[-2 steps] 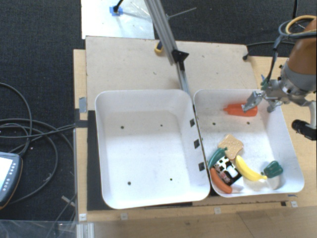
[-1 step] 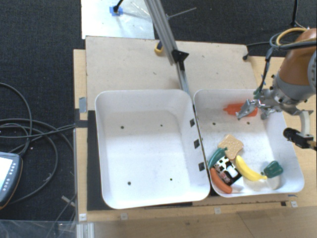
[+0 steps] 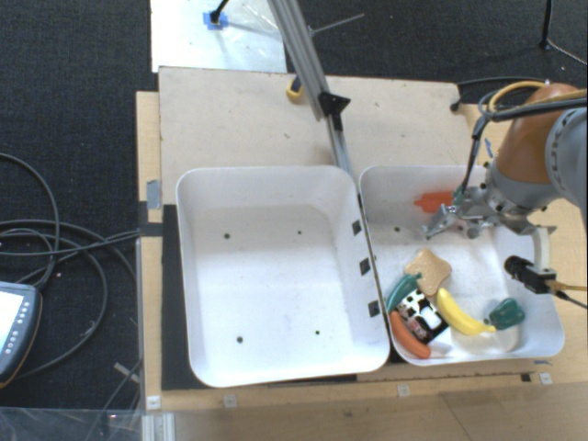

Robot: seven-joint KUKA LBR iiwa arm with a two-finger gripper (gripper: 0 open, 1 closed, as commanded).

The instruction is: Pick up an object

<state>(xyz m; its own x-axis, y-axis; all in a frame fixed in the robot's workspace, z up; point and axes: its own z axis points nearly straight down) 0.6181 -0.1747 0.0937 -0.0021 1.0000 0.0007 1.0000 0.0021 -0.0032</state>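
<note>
My gripper [image 3: 447,224] hangs low over the back part of the right bin [image 3: 551,338], open, with nothing between its fingers. An orange object [image 3: 433,200] lies just behind and left of it, close to the fingertips. Further forward in the same bin lie a tan flat piece [image 3: 429,266], a yellow banana [image 3: 460,313], a teal object [image 3: 506,313], a red sausage-shaped piece [image 3: 410,334] and a black-and-white object [image 3: 422,310].
The left bin [image 3: 197,246] stands beside the right one, sharing a raised divider wall [image 3: 365,265]. A slanted metal pole [image 3: 308,58] crosses the back of the bench. Cables and a pendant lie on the floor at left.
</note>
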